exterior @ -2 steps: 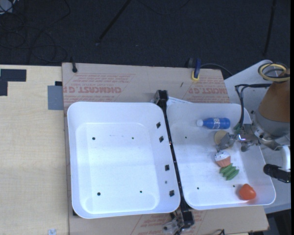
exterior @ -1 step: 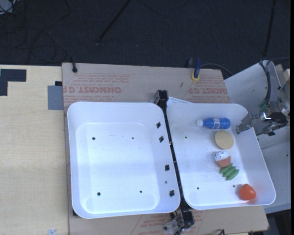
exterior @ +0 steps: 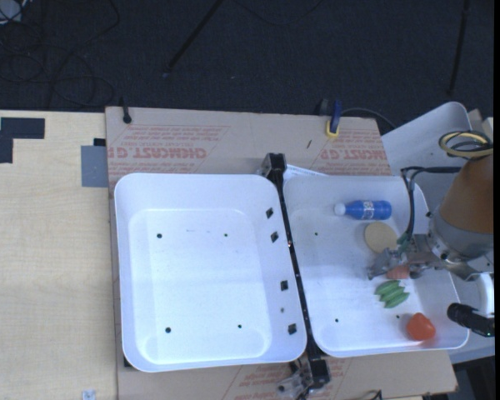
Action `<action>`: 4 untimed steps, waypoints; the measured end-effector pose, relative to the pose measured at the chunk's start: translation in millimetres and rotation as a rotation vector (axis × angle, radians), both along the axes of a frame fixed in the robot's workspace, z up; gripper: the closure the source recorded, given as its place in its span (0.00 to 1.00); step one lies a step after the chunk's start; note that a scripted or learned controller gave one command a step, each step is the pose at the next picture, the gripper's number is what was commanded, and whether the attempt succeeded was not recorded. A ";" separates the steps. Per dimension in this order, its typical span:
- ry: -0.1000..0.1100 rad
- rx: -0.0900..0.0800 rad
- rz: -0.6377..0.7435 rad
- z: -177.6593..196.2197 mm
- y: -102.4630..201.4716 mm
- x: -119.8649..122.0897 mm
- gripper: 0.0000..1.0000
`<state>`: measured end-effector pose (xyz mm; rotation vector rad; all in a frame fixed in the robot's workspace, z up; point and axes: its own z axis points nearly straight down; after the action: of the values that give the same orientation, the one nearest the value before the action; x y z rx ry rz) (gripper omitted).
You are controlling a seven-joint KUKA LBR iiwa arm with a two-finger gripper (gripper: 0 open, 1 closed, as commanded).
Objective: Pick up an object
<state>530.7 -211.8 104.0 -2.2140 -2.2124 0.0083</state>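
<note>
- Where the arm point(exterior: 471, 202) reaches in from the right, its gripper point(exterior: 393, 267) sits low over the right bin point(exterior: 350, 340), near the middle of that bin's right half.
- Gripper: the metal fingers point left. A small reddish-pink thing point(exterior: 397, 272) shows at their tips; whether it is clamped or just lying under them cannot be told. How far the fingers are apart cannot be told either.
- Green object point(exterior: 392, 293): just below the fingertips, flat on the bin floor. Its long axis runs on a slant, upper left to lower right. Looks ridged or in segments. Close to the gripper; contact unclear.
- Bottle point(exterior: 365, 210): clear with a blue label, lying on its side in the upper part of the right bin. Long axis runs roughly left to right, with the white cap end pointing left.
- Tan round disc point(exterior: 381, 237): flat, just below the bottle and above the gripper.
- Orange-red ball point(exterior: 420, 327): near the bin's lower right corner, well apart from the green object.
- Left bin point(exterior: 142, 198): white, beside the right bin, the two meeting at a black divider point(exterior: 285, 257).
</note>
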 end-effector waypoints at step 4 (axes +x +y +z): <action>-0.030 -0.012 0.003 338.4 12.7 -10.1 0.00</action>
<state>520.6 -199.1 442.4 -2.2310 -2.2369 -0.0116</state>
